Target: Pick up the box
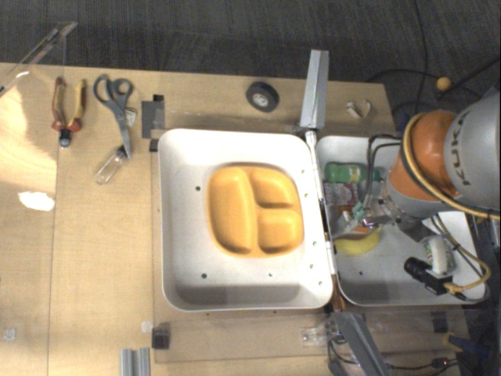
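Wooden bench (94,233) bearing two white bins side by side. End effector (366,216) low over the right-hand bin (391,292); how far open, and whether holding anything, impossible to tell. Green box (342,172), seemingly the target, just beyond the end effector, near the bin's far wall. Best centred squarely above the box before descending, clear of that wall. Yellow object (358,244) just on the near side; yellow divided tray (254,210) well apart, in the other bin (188,280).
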You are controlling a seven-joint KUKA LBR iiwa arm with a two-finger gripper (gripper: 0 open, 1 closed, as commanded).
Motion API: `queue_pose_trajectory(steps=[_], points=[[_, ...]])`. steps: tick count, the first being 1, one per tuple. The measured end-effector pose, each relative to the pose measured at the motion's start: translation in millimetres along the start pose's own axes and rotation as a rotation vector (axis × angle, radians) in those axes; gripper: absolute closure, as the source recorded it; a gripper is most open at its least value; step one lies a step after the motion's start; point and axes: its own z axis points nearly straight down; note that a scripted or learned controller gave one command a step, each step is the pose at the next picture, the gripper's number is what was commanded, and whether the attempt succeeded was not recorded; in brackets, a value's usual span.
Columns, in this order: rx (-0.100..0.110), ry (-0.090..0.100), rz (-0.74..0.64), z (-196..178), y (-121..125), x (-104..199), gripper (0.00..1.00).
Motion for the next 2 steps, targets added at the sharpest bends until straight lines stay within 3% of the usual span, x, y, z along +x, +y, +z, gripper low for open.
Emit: queue_pose_trajectory(steps=[1,2], points=[[-0.011,-0.005,-0.001,-13,4,-1,1.0],[0.006,0.005,-0.617,-96,57,75,1.0]])
